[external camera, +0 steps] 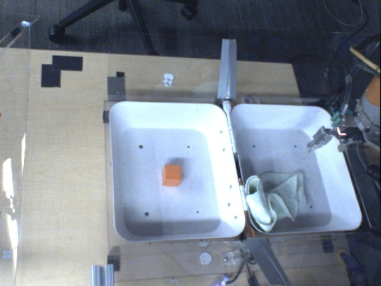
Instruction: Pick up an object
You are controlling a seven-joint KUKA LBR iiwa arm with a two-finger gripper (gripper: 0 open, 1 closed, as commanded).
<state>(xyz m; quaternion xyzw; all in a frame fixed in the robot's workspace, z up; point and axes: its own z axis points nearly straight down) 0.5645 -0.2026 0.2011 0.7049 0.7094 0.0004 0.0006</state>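
A robotics lab: bench-mounted white bins (119, 159), office-chair base (128, 5), carpet.

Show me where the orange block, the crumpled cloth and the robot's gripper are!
orange block (172, 175): camera view, middle of its top face.
crumpled cloth (280, 196): camera view, middle of the bunched folds.
gripper (317, 138): camera view, at its fingertips, over the right bin.

pale wooden bench (65, 177) — two white bins, left (128, 219) and right (339, 219), side by side.
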